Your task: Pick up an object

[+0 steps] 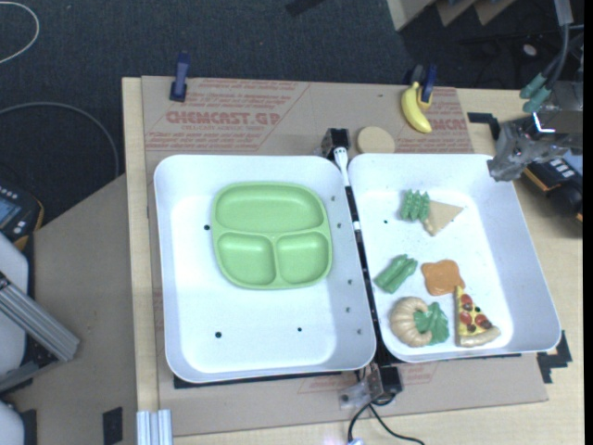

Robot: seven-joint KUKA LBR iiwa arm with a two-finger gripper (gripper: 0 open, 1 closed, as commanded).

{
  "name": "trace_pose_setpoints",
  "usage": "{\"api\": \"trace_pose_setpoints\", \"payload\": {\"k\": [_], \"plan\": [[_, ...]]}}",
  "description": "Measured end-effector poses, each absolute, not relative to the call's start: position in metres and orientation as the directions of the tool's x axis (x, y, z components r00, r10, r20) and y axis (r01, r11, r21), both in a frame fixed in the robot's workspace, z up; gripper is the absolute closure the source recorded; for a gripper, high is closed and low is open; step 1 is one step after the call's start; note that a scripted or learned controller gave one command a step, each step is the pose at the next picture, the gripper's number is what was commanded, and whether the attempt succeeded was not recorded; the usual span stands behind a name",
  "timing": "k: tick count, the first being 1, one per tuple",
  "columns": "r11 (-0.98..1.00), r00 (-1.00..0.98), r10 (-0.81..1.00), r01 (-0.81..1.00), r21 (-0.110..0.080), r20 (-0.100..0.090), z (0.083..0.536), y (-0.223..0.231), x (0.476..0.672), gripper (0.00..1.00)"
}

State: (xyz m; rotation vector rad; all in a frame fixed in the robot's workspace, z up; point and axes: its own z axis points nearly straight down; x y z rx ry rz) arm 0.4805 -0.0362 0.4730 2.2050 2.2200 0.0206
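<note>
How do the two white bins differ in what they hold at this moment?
The left bin holds a single item, a green divided plate, lying flat near its upper middle. The right bin holds several small toy foods scattered about: a pizza slice, an orange piece, green beans and a bagel. The left bin shows much more bare floor. Both are shallow, white and rounded, set side by side.
</note>
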Motion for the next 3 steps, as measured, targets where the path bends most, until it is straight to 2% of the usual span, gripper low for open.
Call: {"api": "trace_pose_setpoints", "payload": {"k": [1, 2, 3], "plan": [[0.005, -0.005, 1.0, 1.0, -0.005, 0.001, 0.428, 0.004, 0.479, 1.0], [0.003, -0.003, 1.0, 1.0, 0.006, 0.0, 0.454, 0.027, 0.48, 1.0], [0.007, -0.007, 1.0, 1.0, 0.005, 0.002, 0.477, 0.086, 0.479, 1.0]]}}
